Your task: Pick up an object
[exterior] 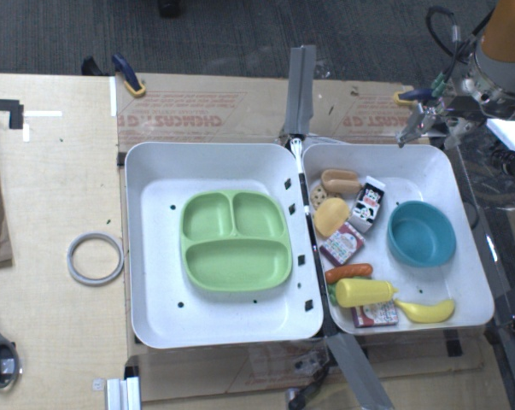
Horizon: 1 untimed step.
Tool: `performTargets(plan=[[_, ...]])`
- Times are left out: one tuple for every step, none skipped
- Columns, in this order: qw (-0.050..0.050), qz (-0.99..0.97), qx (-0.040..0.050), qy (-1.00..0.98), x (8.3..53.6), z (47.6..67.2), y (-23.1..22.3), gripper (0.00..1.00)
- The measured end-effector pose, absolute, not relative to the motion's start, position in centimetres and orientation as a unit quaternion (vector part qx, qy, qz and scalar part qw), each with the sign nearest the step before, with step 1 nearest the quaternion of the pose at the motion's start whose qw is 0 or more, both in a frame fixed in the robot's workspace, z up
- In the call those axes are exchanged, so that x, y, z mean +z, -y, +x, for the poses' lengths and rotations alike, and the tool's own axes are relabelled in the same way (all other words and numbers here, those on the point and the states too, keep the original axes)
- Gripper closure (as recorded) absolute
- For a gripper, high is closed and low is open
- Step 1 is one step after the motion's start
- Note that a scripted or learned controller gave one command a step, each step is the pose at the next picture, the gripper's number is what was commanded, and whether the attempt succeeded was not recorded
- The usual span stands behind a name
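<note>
No one object is named by the task; the yellow plastic toy banana (424, 311), at the near edge of the right-hand white bin (462, 193), is judged light, stiff and slick, best pinched across its thick middle. Beside it lies a yellow squeeze bottle (364, 292). A round blue bowl (421, 234) sits farther off. The gripper (421, 126) hangs over the far rim; its jaw state cannot be told.

Glossy plastic bowl (422, 235), matt tray (236, 241)

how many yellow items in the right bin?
3. A mustard bottle lying near the front left, a banana just right of it at the front edge, and a yellowish rounded piece by the left wall. Smaller ones could be hidden under the pile.
</note>
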State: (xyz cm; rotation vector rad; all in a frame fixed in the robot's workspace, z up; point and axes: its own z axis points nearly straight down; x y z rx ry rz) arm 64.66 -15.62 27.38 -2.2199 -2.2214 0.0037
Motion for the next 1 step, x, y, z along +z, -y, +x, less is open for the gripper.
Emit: performTargets(plan=[[-0.001, -0.688, 0.0008, 0.725, 30.96, 65.15, 15.40, 0.00]])
